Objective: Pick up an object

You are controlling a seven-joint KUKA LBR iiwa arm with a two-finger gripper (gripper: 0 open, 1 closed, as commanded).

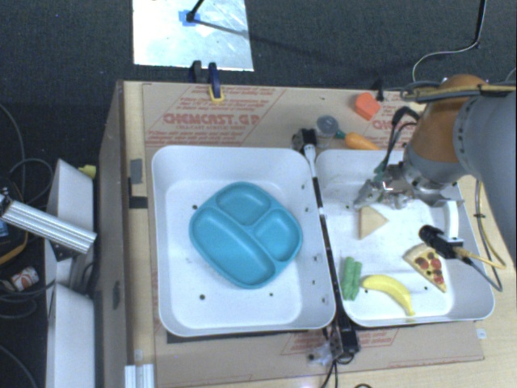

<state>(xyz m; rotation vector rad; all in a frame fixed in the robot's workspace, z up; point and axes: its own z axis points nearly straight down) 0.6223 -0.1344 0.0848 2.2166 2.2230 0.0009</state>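
White bins, 2, side by side on a brown counter.

Item 1. Hand: grey metal, on a grey arm with an orange band, low over the far part of the right bin. Whether it is open or closed cannot be told. Nothing is seen gripped in it.

Item 2. Wedge: tan, 3-cornered, just nearside of the hand, on the bin floor. Whether they touch cannot be told.

Item 3. Pizza slice: nearside and to the view's right of the hand, apart from it.

Item 4. Banana: yellow, well nearside of the hand, by the bin's front wall.

Item 5. Green pod: just left of the banana, nearside of the hand.

Item 6. Blue plate: 3 compartments, in the left bin, well left of the hand.

Item 7. Carrot, grey disc and orange block: on the counter beyond the hand, outside the bins.
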